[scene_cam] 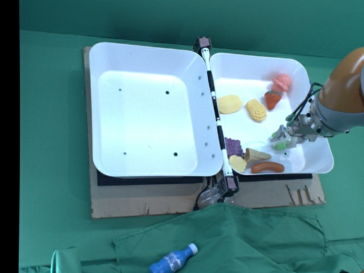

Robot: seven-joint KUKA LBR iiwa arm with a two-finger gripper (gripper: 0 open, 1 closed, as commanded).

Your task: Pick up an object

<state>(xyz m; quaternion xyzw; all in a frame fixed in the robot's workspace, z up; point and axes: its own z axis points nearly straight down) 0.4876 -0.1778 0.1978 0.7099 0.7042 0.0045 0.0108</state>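
Observation:
The right white bin (pixel 318 164) holds several toy foods. A yellow oval piece (pixel 230 103), a corn cob (pixel 256 110), a strawberry (pixel 272 99) and a pink round fruit (pixel 281 82) lie in its far half. Purple grapes (pixel 233 147), a cone (pixel 257 154), a small yellow piece (pixel 238 163) and a sausage (pixel 267 167) lie near its front edge. My gripper (pixel 282 136) reaches in from the right and hangs low over the bin's right side. A small green item (pixel 280 146) sits right under its tip, partly hidden.
The left white bin (pixel 148 110) sits beside the right one, with a black-and-white divider rail (pixel 215 110) between them. Both rest on cardboard (pixel 114 201). A blue bottle (pixel 173 259) lies on the green cloth in front.

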